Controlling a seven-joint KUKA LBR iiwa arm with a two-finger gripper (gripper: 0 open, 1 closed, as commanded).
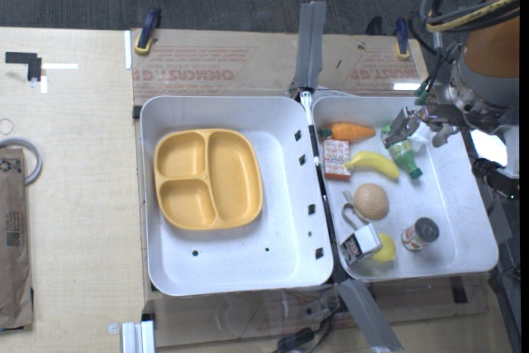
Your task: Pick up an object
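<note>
The right bin [463, 260] holds several small objects: an orange carrot [353, 131], a yellow banana [376, 164], a red and white box [335, 159], a tan round bun [372, 201], a small can [420, 234], a black and white box [361, 244] against a yellow fruit [385, 250], and a green bottle [406, 159]. My gripper [421, 131] hangs over the bin's back right part, just above and right of the green bottle. Its fingers stand apart with bare bin floor between them.
The left bin [240, 269] holds a yellow three-compartment plate [208, 178]. A grey divider bar [310, 45] runs between the bins at the back. Cardboard lies behind the bins. Black hoses loop above the arm's wrist at the upper right.
</note>
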